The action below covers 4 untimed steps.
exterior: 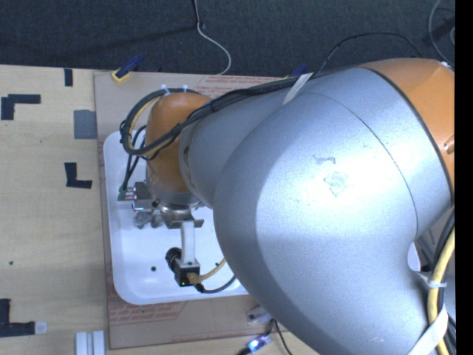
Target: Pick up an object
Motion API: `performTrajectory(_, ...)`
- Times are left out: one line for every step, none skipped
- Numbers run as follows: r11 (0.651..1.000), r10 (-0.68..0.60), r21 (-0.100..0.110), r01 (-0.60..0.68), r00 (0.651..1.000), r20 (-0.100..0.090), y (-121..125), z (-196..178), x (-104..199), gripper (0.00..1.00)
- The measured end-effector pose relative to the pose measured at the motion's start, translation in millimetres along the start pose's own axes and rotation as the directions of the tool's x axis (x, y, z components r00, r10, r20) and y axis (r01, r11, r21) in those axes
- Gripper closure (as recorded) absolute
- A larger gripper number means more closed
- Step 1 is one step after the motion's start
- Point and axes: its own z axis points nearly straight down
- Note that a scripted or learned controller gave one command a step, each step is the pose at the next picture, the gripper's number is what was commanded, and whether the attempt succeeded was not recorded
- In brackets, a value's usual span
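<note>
— How far along is the pick?

— Early, or mid-grasp, I'd judge. The gripper [164,219] sits low inside the white bin [118,276], wrist pointing down at its floor, and I can see nothing lifted. Whether the jaws are open or closed I cannot tell, because the wrist hardware covers them from above.

— And the object?

— Hidden. If one is being gone for, it lies right under the jaws, or to their right beneath the arm [325,198]. The one mark on the bare bin floor is a small dark speck [153,268], just left of the jaws and nearer the camera, too small to name.

— So what is left?

— As I judge it, everything that counts: a sure closing on something, then a lift clear of the bin.

— Room to move, left to right?

— Far left of the jaws is the wooden bench [44,220] with its black tape marks [74,176], well apart from the work. Next comes the bin's left wall, near the jaws, with only a narrow strip of white floor between. A sideways slip that way would meet the rim. On the near side of the jaws there is more bare floor, up to the rounded front wall. Black cables [135,135] loop just left of the orange band [170,132] above the jaws and could snag on a twist. To the right the grey arm covers the rest of the bin, so clearance there cannot be judged. Straight up looks the freest way.
</note>
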Motion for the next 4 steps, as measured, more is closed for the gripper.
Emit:
performTrajectory(1.000,0.001,-0.010,-0.002,1.000,-0.006,-33,-226,-1,1.00)
performTrajectory(1.000,0.004,-0.007,-0.004,1.000,0.000,35,-306,-3,1.00)
performTrajectory(1.000,0.003,-0.009,-0.003,1.000,-0.001,56,-418,-2,1.00)
performTrajectory(1.000,0.013,0.004,-0.013,1.000,0.006,103,-410,-68,1.00)
